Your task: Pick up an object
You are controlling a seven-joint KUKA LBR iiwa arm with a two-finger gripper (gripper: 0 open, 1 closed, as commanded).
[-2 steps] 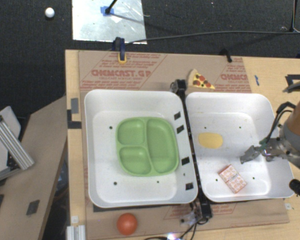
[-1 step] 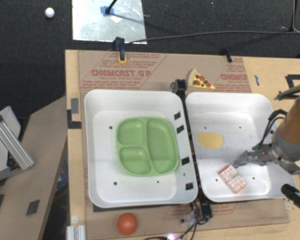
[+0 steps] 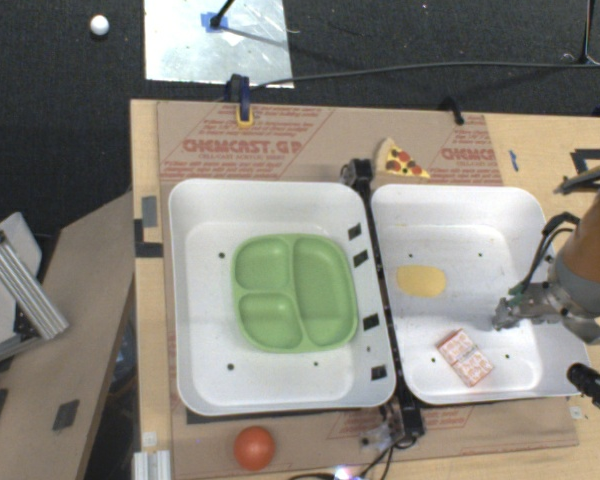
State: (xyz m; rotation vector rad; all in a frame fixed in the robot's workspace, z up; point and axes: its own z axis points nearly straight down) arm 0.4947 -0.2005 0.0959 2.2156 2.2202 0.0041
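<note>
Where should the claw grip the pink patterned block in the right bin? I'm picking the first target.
Across the two long sides of the pink block, coming straight down: it lies flat and slanted, apart from the yellow disc and bin walls.

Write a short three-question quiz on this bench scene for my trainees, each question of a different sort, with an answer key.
1. True or false: the green divided plate lies in the right bin.
2. Which thing lies nearest the gripper? A) the yellow oval piece B) the pink patterned block C) the orange ball
3. Fill the gap: the pizza slice toy lies on the cardboard outside both bins, just beyond the far rim of the ____ bin.

Key
1. False: it lies in the left bin.
2. B
3. right
</note>
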